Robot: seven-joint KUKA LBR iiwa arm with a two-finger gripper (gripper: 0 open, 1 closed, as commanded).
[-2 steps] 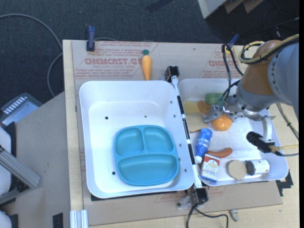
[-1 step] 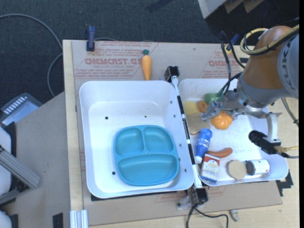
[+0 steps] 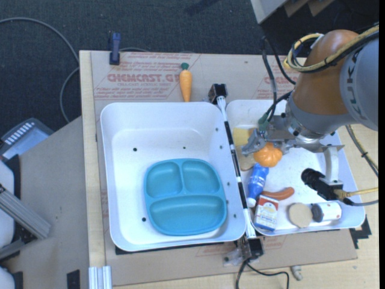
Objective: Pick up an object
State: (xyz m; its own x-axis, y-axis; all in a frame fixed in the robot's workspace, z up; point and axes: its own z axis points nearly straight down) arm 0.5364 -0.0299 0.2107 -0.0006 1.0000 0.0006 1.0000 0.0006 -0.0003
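The grey arm [image 3: 328, 83] reaches in from the right and its bulky wrist covers much of the right bin [image 3: 249, 108], so that bin's far right corner and part of its floor are hidden. The gripper [image 3: 257, 142] sits low over the near-left part of that bin, close to the divider between the bins. From this slanted view, I cannot tell whether it is wide, narrow or closed on anything, because the wrist housing blocks the tip. An orange ball [image 3: 269, 156] lies just below and beside the gripper, touching it or nearly so; contact cannot be made out. A yellow thing [image 3: 240, 137] shows only as a sliver against the bin wall, half covered by the gripper, and its shape is unclear. Nearer the camera, a blue bottle [image 3: 257, 181] lies along the divider, and a reddish sausage [image 3: 280, 193] lies just beside it. Below them are a small carton [image 3: 266, 214], a tan round piece [image 3: 298, 214] and a white cylinder [image 3: 328, 211], all close together; the carton's print is too small to read. The left bin [image 3: 156, 125] holds a blue divided plate [image 3: 183, 196]. A toy carrot [image 3: 185, 84] lies on the bench [image 3: 144, 77], beyond the left bin.
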